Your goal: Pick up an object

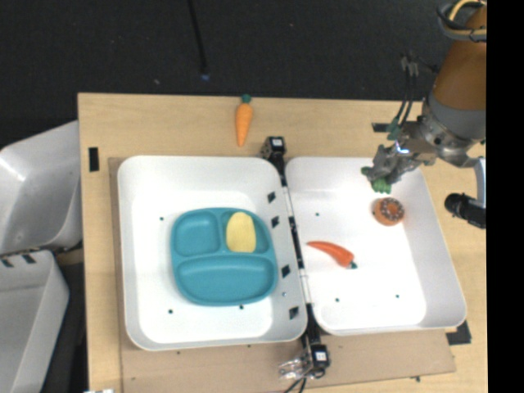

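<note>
The gripper (383, 175) hangs over the right bin's (409, 318) far edge, just beyond a small donut (388, 211); a red chili pepper (331, 252) lies mid-bin.

Place: we see a robot lab test bench.
Evidence: wooden bench (164, 109), two white bins (131, 244), toy carrot (244, 120), black backdrop.

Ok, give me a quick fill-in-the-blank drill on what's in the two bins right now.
1. The yellow oval piece lies in the divided teal plastic tray, which sits in the ____ white bin.
2. The red chilli pepper lies in the ____ white bin.
3. The orange toy carrot lies on the wooden ____, outside both bins.

Missing words: left; right; bench
</note>
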